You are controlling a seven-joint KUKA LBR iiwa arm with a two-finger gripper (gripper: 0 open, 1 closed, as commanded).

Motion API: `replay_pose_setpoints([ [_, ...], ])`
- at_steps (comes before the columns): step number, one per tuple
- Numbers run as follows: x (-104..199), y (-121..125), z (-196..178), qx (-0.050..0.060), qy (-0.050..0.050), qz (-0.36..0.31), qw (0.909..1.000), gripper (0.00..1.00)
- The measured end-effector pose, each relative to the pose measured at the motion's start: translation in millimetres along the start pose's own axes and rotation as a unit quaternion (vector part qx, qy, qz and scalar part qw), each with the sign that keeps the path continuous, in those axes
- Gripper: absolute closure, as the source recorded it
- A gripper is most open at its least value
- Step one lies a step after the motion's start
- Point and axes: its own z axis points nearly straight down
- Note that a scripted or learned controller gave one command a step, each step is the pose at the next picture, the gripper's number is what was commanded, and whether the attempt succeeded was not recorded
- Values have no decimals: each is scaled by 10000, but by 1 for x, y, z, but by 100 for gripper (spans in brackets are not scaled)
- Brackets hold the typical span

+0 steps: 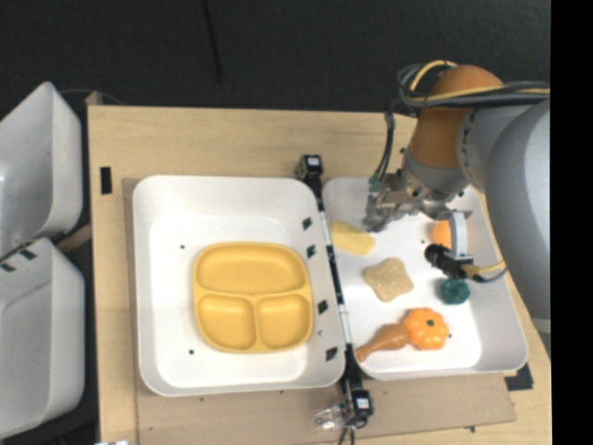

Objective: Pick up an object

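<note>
Claw (378, 213) low in right bin (491, 341), beside pale yellow piece (352, 240).

From my station I see the bench (232, 137), a pale wooden board with a dark surround behind it. Two shallow white bins lie directly on it, side by side and touching along their inner edges. The left bin (157, 248) is the wider one in my view. The right bin (482, 341) reaches close to the right edge of the board. Small black clips (309, 166) sit at the seam between the two bins, at the far end, and another fitting (357, 402) at the near end. A small dark mark (106, 180) is on the board near its left edge.
</note>
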Motion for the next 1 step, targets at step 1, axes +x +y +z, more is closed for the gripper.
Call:
replay_pose_setpoints([
  [1,-2,2,-66,-23,5,-1,10000,100],
])
